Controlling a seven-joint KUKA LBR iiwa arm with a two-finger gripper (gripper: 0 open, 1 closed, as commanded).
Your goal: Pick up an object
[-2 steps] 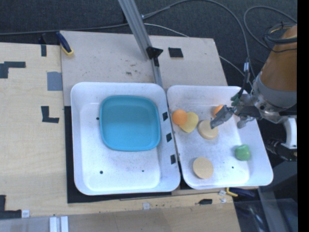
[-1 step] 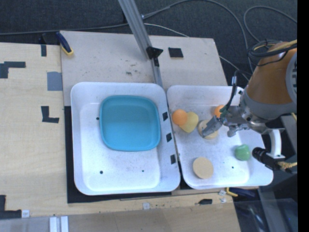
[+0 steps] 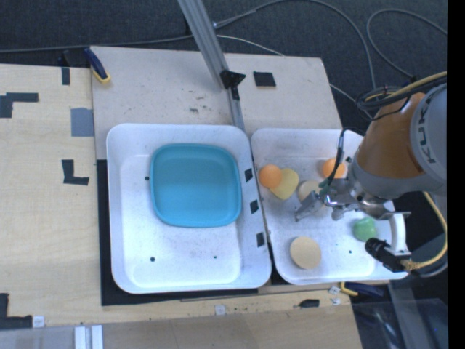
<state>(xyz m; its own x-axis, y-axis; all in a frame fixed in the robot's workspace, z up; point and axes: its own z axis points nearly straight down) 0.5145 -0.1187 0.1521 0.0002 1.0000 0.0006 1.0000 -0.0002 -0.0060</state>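
In the right bin [image 3: 290, 145], my gripper [image 3: 311, 205] hangs low over the middle, reaching in from the right under the orange-banded wrist. A pale yellowish piece [image 3: 308, 189] lies just above it, touching or nearly so. To the left an orange ball [image 3: 269, 175] sits against a yellow piece [image 3: 286, 185]. Another orange object [image 3: 333, 169] shows by the arm's upper edge. A green object [image 3: 364, 229] lies right of the gripper, partly hidden by the arm. Below the gripper, near the front wall, rests a tan round disc [image 3: 305, 252].
The left bin [image 3: 123, 195] holds a square blue plate [image 3: 195, 185]. A slanted metal pole [image 3: 207, 35] rises behind the bins. Cables [image 3: 392, 93] trail at the upper right, beside the arm.
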